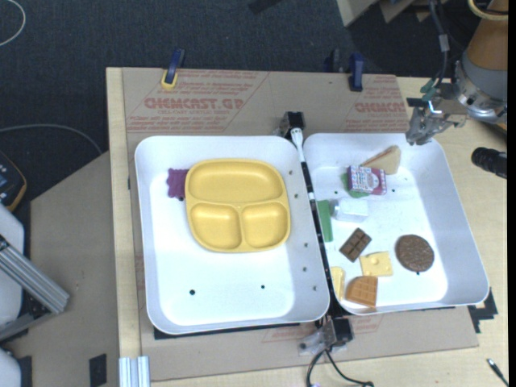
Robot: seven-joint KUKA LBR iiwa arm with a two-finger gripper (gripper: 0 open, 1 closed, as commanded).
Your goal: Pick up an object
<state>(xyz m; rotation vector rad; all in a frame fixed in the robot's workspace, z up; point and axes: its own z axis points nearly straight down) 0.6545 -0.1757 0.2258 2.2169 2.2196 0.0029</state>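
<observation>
Nearest, right bin's front edge: a waffle piece [362, 290] beside a yellow cheese square [376, 264].
Right bin [459, 240], middle: a round brown cookie [414, 252] to the right, a chocolate bar piece [355, 244] to the left, well apart.
Divider side: a green stick [325, 219] lies along the right bin's left wall.
Right bin, farther back: a small pink-and-green carton [366, 180], with a tan wedge [384, 160] just behind it.
Left bin [153, 240]: a yellow divided tray [238, 203], with a purple object [176, 182] peeking out at its left edge.
Gripper [421, 132]: hangs over the right bin's far rim, apart from every object; whether its fingers are spread or pressed together, I cannot tell.
</observation>
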